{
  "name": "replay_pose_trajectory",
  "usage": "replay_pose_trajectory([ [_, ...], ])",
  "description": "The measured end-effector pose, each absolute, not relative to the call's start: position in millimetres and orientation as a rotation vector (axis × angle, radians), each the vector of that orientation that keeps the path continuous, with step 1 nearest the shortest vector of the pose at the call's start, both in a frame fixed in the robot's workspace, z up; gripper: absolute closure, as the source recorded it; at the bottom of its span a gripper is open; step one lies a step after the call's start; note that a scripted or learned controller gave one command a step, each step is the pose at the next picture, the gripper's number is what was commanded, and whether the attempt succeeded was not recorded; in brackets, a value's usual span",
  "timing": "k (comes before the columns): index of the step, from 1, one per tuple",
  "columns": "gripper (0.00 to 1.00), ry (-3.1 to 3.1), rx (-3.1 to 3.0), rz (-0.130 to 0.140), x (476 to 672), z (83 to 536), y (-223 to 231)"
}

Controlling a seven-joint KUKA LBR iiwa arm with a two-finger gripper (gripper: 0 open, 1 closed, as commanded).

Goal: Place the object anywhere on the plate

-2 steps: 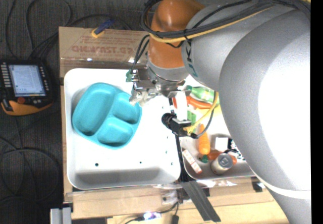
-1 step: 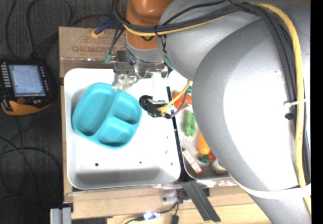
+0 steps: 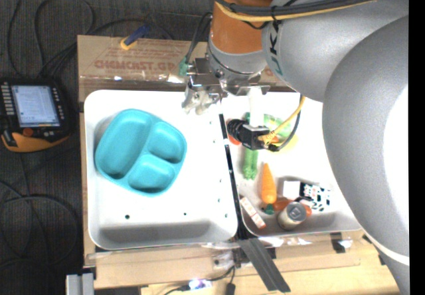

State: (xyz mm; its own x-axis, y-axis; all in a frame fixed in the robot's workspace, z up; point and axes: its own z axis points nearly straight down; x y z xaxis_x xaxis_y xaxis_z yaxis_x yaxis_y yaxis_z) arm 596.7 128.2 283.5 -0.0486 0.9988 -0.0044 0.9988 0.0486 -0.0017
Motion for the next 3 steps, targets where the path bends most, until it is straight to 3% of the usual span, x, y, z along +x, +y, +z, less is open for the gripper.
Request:
replay_pose_trajectory([
  [1,1.0,2.232,2.214,-0.01,563.4,174,188],
  [2,1.0,1.975,2.442,0.007,600.2,99,119],
  [3,0.0,1.977,2.44,0.014,601.0,101,122],
])
